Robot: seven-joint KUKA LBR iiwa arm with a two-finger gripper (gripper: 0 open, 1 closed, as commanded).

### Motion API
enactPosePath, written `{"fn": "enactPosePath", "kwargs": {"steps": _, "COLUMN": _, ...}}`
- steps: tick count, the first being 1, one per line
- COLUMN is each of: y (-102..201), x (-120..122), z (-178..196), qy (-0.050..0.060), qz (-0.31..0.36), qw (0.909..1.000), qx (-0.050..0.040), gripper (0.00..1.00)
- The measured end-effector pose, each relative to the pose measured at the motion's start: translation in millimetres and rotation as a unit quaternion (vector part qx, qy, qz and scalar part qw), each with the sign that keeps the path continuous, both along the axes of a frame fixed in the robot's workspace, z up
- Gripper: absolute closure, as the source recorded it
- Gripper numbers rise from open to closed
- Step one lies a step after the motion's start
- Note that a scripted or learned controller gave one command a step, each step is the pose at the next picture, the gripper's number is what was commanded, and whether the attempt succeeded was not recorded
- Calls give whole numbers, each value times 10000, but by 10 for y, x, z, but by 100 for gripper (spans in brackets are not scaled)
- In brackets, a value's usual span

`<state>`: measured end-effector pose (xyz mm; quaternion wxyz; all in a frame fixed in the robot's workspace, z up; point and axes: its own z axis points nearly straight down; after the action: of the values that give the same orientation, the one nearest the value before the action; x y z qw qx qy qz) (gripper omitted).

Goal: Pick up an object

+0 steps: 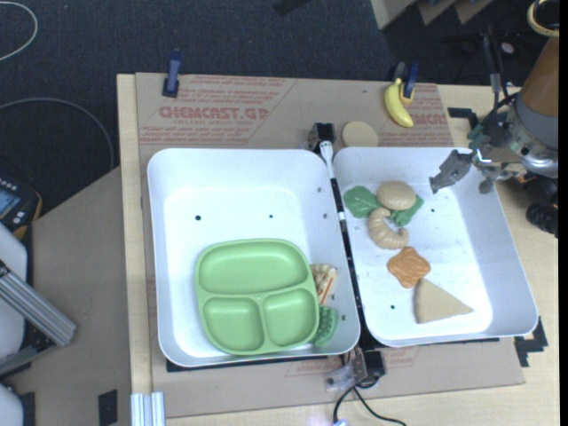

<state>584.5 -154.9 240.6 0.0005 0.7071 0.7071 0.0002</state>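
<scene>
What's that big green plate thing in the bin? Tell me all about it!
The green divided plate looks like smooth light green plastic with rounded corners. It has three sections, one long and two smaller. It lies flat in the left bin, near the front. Small toy food pieces touch its right edge.

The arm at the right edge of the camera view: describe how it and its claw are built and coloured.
The arm is a thick rounded body, orange-brown on its upper section with a grey metal ring beneath. Thin dark cables run along its left side. At its end sits a compact grey metal claw with small teal-green marks near its base and dark grey fingers.
</scene>
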Motion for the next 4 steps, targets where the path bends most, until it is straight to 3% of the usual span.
{"fn": "enactPosePath", "kwargs": {"steps": 1, "y": 0, "x": 8, "z": 112, "qy": -19, "qz": 4, "qw": 10000, "qx": -6, "gripper": 100}}
{"fn": "enactPosePath", "kwargs": {"steps": 2, "y": 383, "x": -472, "z": 1812, "qy": -91, "qz": 25, "qw": 10000, "qx": -9, "gripper": 100}}
{"fn": "enactPosePath", "kwargs": {"steps": 3, "y": 571, "x": -742, "z": -252, "qy": 96, "qz": -3, "qw": 10000, "qx": 23, "gripper": 100}}
{"fn": "enactPosePath", "kwargs": {"steps": 4, "y": 848, "x": -1050, "z": 777, "qy": -46, "qz": 20, "qw": 10000, "qx": 3, "gripper": 100}}
